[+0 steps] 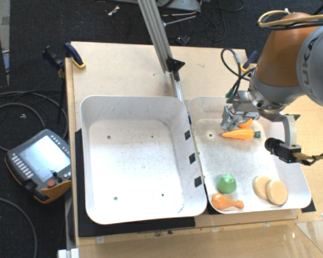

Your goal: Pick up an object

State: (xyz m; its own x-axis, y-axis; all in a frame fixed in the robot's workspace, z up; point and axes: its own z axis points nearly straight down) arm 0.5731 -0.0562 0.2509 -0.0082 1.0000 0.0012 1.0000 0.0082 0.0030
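While cables litter the dark floor [27, 31], the pincer [232, 120] hangs, its spread unreadable, over the bench [118, 69].

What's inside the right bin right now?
In the right bin: a toy carrot, green ball, orange chicken drumstick, tan bread slices. The gripper covers something orange behind the carrot.

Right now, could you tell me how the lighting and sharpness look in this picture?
Camera view: even, soft light with faint shadows; the left bin glares pale, nearly washed out; the carrot, green ball and gripper are sharp enough to make out; the floor beyond the bench is dark.
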